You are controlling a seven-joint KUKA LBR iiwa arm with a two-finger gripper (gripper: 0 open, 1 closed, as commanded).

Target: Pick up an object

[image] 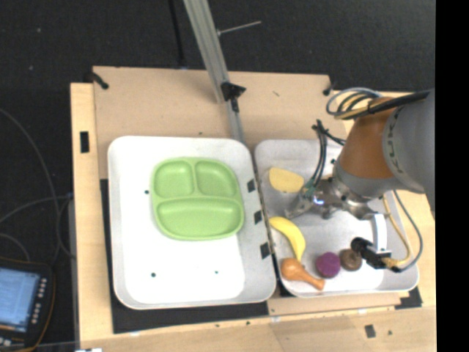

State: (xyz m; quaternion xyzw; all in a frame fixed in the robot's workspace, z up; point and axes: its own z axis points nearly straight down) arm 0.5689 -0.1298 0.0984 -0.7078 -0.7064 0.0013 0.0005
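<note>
Approach step: the two-finger gripper (314, 199) hangs beside a pale yellow lemon-shaped piece (285, 180) — finger state unreadable (cannot tell) — next, descend and close on it.

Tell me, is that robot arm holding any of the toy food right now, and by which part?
It cannot be told. The arm's wrist hangs over the right bin and hides its tip; the banana lies loose.

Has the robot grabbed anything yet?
Not yet, by the look of it. The arm is down in the right bin, but the banana, lemon, plum and orange toy all lie on the floor. Grabbing and lifting remain.
</note>
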